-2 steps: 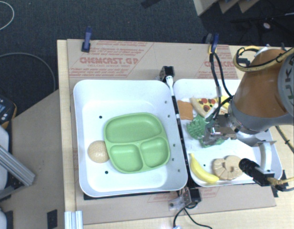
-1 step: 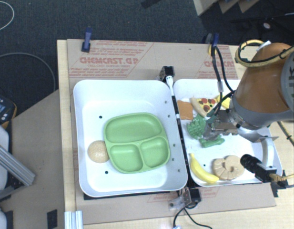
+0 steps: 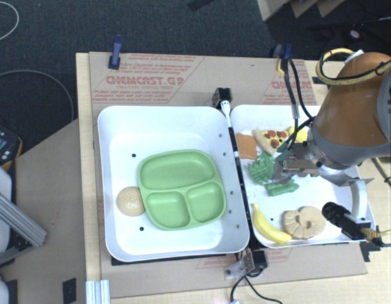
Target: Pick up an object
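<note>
- Green toy broccoli lies in the right bin, beside the divider, likely the target.
- The gripper hangs just right of it; its opening I cannot tell.
- Nearby: pizza slice, banana.
- The left bin holds a green divided plate.

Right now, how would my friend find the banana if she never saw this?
Look in the right bin, along its near edge. In the corner beside the left bin lies the banana, left of a tan ring-shaped pastry. It is the curved yellow thing there.
</note>
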You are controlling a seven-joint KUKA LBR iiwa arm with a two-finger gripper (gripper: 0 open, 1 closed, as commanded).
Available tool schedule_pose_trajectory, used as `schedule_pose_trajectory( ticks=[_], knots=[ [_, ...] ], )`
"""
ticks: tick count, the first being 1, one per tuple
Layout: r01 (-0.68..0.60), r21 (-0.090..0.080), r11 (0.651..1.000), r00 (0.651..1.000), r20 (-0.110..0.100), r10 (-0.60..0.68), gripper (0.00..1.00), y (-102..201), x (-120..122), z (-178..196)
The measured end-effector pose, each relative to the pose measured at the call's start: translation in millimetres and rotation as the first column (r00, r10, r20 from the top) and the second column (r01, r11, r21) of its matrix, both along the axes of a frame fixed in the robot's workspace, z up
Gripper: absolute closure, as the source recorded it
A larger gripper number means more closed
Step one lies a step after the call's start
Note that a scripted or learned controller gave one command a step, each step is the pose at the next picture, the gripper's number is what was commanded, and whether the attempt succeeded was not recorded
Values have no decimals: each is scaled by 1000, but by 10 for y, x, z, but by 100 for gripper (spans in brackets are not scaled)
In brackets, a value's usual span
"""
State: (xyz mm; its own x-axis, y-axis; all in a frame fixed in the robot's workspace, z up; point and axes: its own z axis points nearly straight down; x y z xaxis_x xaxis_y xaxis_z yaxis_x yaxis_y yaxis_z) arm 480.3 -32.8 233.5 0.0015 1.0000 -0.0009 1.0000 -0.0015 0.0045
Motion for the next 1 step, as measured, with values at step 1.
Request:
schedule_pose_trajectory(
  ticks=[1],
  knots=[
    [-10,3,1000,1000,-2,10,100,770,-9,155]
  ],
)
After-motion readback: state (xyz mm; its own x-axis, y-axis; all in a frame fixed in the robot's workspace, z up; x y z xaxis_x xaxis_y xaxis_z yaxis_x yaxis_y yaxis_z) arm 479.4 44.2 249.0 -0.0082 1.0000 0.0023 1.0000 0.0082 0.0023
